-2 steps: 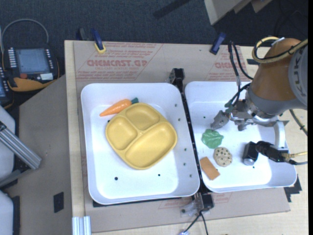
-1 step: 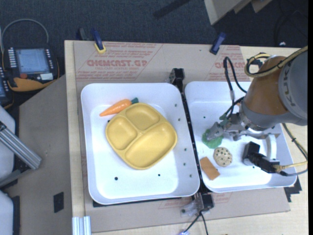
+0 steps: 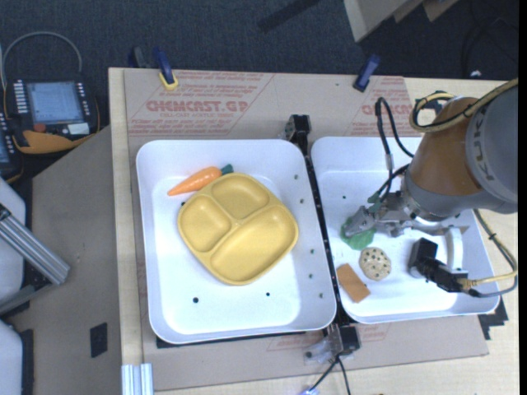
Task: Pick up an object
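Over the right bin (image 3: 395, 159), item one: we log the arm (image 3: 461, 159), entering from the right edge, its grey body cut off by the frame and its orange band bent down and leftward toward the bin's left half.

Tool (image 3: 362, 220): low over the white floor, pointed left. Its tip sits at a green piece (image 3: 358, 239). We cannot tell whether the tool is wide, narrow or closed on anything, since its own grey metal covers that spot.

Green piece: soft-edged, leaf-coloured, partly hidden beneath the tool; true shape not readable.

Just beside it, toward the near wall, we list a round cookie (image 3: 375, 262), pale tan with dark specks, lying flat. Near that, by the bin's left wall, lies a flat orange-brown wedge (image 3: 352, 282), crust-like in texture.

Left bin (image 3: 165, 245): a yellow plate (image 3: 239, 229), glossy plastic, a rounded square split into three compartments, turned at an angle. A carrot (image 3: 193, 180), smooth orange with a green stub, lies along the plate's far rim.

Both bins are shallow, white and round-cornered, set side by side on a counter (image 3: 123, 138) of pale board with printed red lettering.
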Controlling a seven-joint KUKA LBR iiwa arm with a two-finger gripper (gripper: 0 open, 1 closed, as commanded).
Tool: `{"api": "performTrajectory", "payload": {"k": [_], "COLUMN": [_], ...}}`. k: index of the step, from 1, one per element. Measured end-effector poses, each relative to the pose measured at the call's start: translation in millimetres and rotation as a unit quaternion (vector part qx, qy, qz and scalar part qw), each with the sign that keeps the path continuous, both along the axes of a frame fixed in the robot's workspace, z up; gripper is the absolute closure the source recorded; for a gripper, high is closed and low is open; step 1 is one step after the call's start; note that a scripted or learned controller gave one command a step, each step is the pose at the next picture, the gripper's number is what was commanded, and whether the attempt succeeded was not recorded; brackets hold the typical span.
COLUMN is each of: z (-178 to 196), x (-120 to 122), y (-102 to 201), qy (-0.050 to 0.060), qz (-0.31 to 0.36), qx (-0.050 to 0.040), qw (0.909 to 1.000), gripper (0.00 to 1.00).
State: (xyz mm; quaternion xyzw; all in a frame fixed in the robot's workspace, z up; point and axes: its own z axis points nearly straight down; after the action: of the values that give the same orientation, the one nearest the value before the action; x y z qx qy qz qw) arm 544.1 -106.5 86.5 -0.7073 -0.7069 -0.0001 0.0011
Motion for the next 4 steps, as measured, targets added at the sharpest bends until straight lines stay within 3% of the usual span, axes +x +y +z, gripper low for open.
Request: {"api": "performTrajectory", "payload": {"k": [1,3,4], "z": [12,128,177], "x": [2,19,14], "y": [1,-11,-18], "qy": [-0.003,-0.005,-0.005], "qz": [0.0,0.001,0.001], "qx": [0.0003,-0.002,-0.0023], "qw": [1.0,1.0,1.0], "gripper": [1.0,1.0,1.0]}}
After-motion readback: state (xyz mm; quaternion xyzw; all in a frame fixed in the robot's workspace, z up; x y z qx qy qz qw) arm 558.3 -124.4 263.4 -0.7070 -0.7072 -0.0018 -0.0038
